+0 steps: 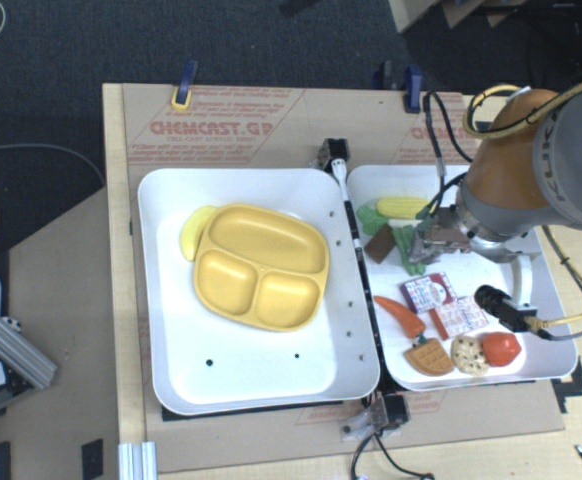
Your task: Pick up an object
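Arm reaches in from the right over the right bin (561,366), gripper (433,240) low among the toy food at the bin's upper middle; cannot tell from this angle if it is open, closed or has anything in it

Nearest candidates: green piece (408,248) just beside the gripper, possibly touching, brown piece (377,242) to its left, corn cob (401,207) above. Further down the bin: orange carrot (401,315), two red-and-white packets (441,303), cracker (430,357), cookie (467,354), tomato (501,348). Left bin (161,268) has a yellow divided plate (261,266)

Handling guess: all look like light hollow plastic, stiff, smooth so a bit slippery, not fragile. Green piece is long and thin, best pinched across its narrow width near the middle. Packets lie flat, hard to get under. Crowding means a neighbour may get nudged
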